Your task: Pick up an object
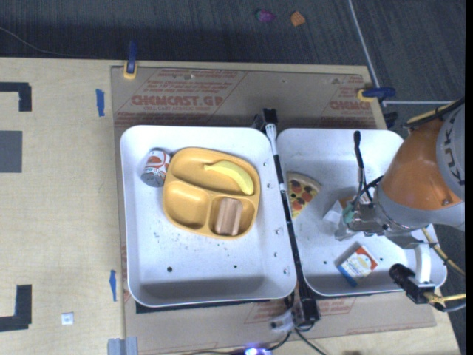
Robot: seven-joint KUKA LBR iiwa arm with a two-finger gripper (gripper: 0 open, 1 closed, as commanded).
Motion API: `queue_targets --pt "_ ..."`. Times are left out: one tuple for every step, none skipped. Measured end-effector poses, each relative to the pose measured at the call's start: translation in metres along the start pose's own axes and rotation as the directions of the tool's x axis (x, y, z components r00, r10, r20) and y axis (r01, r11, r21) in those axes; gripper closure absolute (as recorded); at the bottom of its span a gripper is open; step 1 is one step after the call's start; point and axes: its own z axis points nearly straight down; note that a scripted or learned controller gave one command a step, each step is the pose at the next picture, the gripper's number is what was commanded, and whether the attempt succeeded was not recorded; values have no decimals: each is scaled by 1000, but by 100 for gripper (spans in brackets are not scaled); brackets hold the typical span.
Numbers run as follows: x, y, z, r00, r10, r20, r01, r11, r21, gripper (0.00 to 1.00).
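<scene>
My gripper [353, 222] is low over the middle of the right bin [325, 272], under the orange-banded wrist. A small pale, crumpled object [335, 215] lies right against its left side; I cannot tell whether it is gripped. A pizza slice [301, 193] lies at the bin's left side. A small white, orange and blue carton [355, 263] lies just in front of the gripper. A thin black stick [358, 157] runs from the bin's back edge toward the gripper.
The left bin [199, 276] holds a yellow divided plate [181, 198] with a banana [231, 174] and a brown block [228, 216] in it. A crushed soda can [154, 167] lies to the plate's left. A black divider bar [279, 198] separates the bins.
</scene>
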Motion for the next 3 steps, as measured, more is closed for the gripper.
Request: queue_targets --pt "0 0 0 1000 0 0 0 1000 0 0" --pt "7 -6 21 1000 -5 -16 5 1000 17 0" --pt "1 -3 10 1000 -1 -2 1 1000 4 100"
